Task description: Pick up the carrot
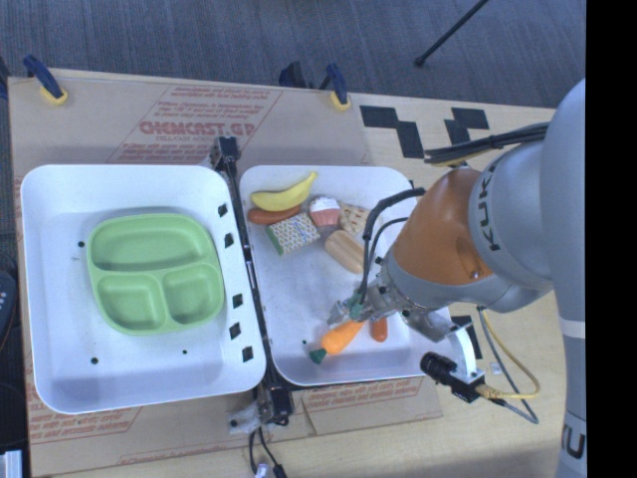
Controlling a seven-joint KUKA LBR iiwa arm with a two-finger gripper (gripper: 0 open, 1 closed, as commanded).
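The carrot [338, 340] is orange with a small green tip. It lies on its side near the front edge of the right bin [299, 297], green tip pointing front-left. My gripper [356, 311] hangs low over the carrot's thick right end, touching or nearly touching it. The grey and orange wrist above covers most of the gripper, and the carrot rests on the bin floor.
A small red piece [379, 329] lies just right of the carrot. At the back of the right bin lie a banana [284, 192], red sausage [269, 215], patterned box [293, 233], cupcake [324, 212], waffle [353, 215] and bread roll [345, 252]. A green divided plate [154, 272] sits in the left bin [40, 267].
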